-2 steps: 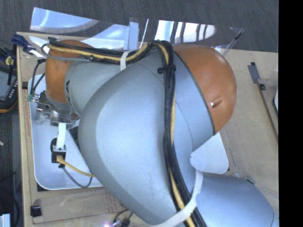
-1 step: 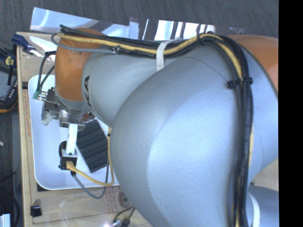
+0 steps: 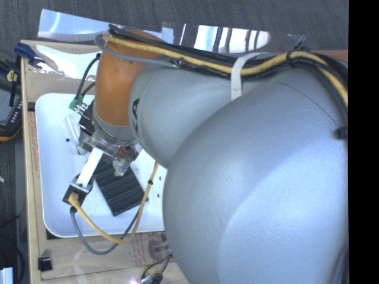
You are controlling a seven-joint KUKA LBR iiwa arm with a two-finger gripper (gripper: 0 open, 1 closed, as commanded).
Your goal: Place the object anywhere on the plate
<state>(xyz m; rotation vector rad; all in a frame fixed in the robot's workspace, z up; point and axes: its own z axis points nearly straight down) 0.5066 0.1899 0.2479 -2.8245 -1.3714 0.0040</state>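
A black ribbed rectangular object (image 3: 122, 192) lies flat in the left white bin (image 3: 50, 158), near its front half. My gripper (image 3: 117, 160) hangs directly over the object's upper end, below the orange band (image 3: 115, 87) of the wrist. A white bracket (image 3: 86, 176) slants down from the wrist to the left of the object. The large grey arm (image 3: 254, 170) covers the whole right side and hides whatever lies beneath it.
A yellow cable (image 3: 109, 234) loops from the bracket across the bin's front edge onto the wooden bench (image 3: 89, 259). A black device (image 3: 9, 114) and a blue clamp (image 3: 23, 55) sit beyond the bin's left rim.
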